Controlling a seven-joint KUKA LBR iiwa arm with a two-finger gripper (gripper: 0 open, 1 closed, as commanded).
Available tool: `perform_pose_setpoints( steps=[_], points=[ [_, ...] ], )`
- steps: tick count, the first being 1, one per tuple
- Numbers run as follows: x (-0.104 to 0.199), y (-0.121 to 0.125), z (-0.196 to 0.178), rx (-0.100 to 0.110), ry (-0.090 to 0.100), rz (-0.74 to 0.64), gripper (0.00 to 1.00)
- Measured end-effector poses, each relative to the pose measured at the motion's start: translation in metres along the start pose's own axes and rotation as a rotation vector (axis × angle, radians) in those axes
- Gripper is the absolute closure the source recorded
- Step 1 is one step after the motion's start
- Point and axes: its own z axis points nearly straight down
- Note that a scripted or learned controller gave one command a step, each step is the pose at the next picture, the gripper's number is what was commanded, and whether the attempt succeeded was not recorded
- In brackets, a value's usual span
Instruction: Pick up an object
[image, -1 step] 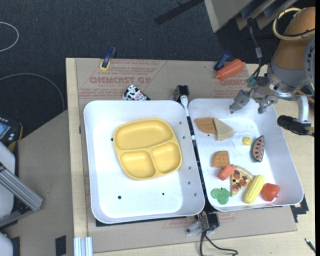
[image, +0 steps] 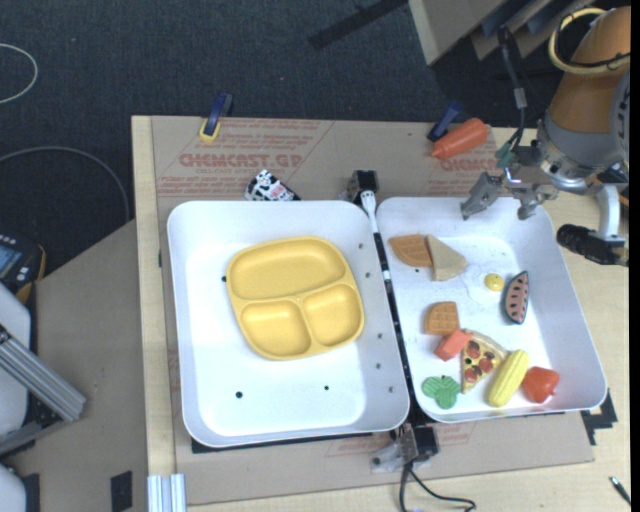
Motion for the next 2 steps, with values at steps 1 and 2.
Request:
perform_pose_setpoints(
  steps=[1, 2],
  points=[
    [0.004, -0.003, 0.063, 0.007, 0.001, -0.001, 0.0],
    [0.006, 0.0, 0.104, -0.004, 0.004, -0.001, 0.0]
  ],
)
